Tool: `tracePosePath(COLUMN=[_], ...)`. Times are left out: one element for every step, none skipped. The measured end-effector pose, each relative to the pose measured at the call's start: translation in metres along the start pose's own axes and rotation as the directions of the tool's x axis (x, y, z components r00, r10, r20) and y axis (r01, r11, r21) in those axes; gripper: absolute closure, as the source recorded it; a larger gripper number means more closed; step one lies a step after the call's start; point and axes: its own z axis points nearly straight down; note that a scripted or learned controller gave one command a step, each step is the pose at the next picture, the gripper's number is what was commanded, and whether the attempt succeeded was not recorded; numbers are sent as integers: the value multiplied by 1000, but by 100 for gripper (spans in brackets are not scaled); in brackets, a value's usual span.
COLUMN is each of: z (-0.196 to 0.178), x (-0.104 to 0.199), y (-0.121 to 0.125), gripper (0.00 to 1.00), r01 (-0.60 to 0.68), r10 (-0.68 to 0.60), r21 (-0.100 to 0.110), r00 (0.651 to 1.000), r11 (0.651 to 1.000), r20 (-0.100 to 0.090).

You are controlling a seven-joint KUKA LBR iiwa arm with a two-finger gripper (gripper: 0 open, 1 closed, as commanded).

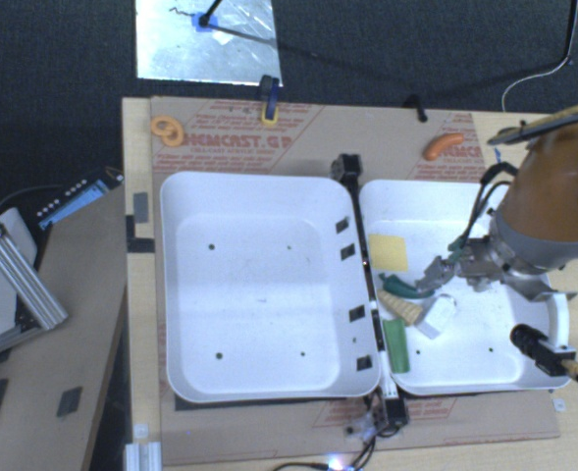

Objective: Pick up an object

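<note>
While the left bin offers smooth open room, the gripper hovers mid-right over a yellow square and green stick crowding the divider; its finger spread is unclear.

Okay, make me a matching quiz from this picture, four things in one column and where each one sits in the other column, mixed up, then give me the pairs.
Things:
1. yellow square
2. green block
3. orange sausage-shaped piece
4. pretzel-shaped piece

Places:
A. on the cardboard, beyond the right bin
B. in the right bin, near its front left corner
C. on the cardboard, beyond the left bin's far left corner
D. in the right bin, by the divider, farther back

Pairs: 1-D, 2-B, 3-A, 4-C
</note>
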Motion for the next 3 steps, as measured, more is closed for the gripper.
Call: tracePosePath(z=[-11, -56, -237], x=[0, 132, 132], y=[1, -4, -17], gripper=[100, 100, 100], r01=[2, 15, 4], r10=[-2, -15, -5], r21=[-3, -6, -19], r00=[1000, 1000, 1000], r11=[1000, 1000, 1000], r20=[0, -5, -3])
